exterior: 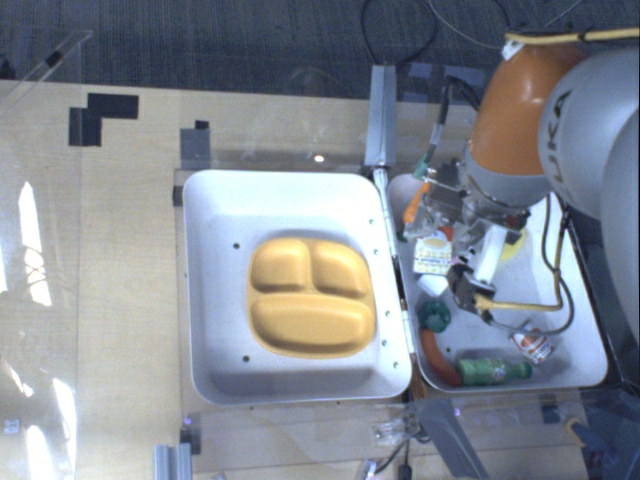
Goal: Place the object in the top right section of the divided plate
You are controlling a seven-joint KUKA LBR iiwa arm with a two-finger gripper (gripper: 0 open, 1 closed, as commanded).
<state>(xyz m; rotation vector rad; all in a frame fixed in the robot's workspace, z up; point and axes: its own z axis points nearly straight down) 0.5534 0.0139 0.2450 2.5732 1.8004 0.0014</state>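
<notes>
The yellow divided plate [308, 295] lies in the middle of the left white bin [215, 268], with two small sections at the top and one long section below; nothing lies in its top right section [340, 267]. My gripper [447, 251] hangs low over the upper left part of the right bin [590, 348], well to the right of the plate. Just beneath it are a small white labelled packet [432, 257] and a dark green round object [434, 315]. The arm's grey and orange body hides much of that bin.
Along the right bin's front lie a green bottle [493, 370], an orange-red piece [433, 349] and a small can [533, 344]. A yellow item [511, 250] peeks out beside the wrist. A metal post [380, 118] stands behind the wall between the bins.
</notes>
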